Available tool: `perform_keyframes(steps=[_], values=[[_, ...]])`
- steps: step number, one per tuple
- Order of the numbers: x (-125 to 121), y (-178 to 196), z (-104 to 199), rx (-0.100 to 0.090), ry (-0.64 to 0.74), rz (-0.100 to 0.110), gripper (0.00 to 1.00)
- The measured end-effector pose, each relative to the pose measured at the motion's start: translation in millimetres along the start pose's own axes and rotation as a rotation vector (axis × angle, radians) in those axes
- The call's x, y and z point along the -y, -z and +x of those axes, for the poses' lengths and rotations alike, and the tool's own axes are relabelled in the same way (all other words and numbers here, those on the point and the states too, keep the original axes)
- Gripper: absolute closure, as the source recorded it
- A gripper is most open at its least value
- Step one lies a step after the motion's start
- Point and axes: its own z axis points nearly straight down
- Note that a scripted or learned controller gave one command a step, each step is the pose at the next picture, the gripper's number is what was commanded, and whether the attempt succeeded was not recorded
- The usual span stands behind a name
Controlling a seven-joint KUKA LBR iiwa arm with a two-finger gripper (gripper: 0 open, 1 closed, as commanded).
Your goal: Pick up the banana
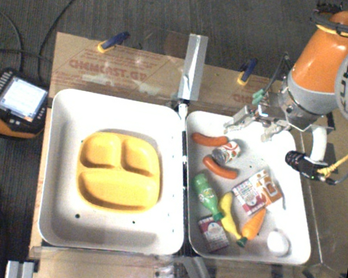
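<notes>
Yellow banana (pixel 229 215) lies in the right bin (pixel 298 245) between a green bottle (pixel 207 197) and a carrot (pixel 253 225); the claw (pixel 256 121) hangs spread apart, holding nothing, above the bin's far edge

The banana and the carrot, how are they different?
The banana is yellow; the carrot is orange with a green tip. The banana looks longer and gently curved; the carrot is shorter and tapers. The banana lies beside the green bottle; the carrot lies nearer the white ball. Both lie in the right bin, slanted, close together.
</notes>
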Motion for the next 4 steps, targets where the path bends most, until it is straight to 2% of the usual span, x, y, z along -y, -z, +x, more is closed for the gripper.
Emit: perform_keyframes(steps=[1,2,3,4], values=[[34.4,3.4,52.3,0.000,-0.137,0.001,0.00],[66.6,-62.2,16.7,0.000,0.138,0.000,0.00],[61.2,-74.2,-7.5,0.000,0.333,-0.001,0.00],[60.4,-66.6,-6.8,-0.002,0.334,0.001,1.00]])
